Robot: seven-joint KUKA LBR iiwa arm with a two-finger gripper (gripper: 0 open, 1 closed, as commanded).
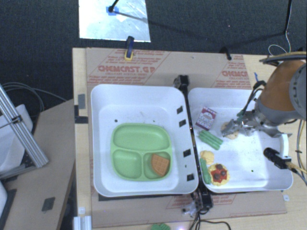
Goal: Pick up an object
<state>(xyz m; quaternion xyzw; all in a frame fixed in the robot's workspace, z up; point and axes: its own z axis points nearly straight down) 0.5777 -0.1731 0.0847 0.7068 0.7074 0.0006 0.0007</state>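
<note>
In your right bin (249, 176), nearest lies a pizza slice (218, 173), then green sticks (210, 139) and a red packet (206, 118). The left bin (103, 128) holds a green tray (136, 150) with a waffle (160, 164). Your pincer (231, 127) sits over a pale cookie (232, 134); whether it grips, you cannot tell.

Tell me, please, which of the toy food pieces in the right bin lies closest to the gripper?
The pale round piece right at the gripper. The red packet, green sticks and pizza slice all lie farther to its left or below it.

One fixed overhead camera, slanted down — both bins (144, 92) framed
</note>
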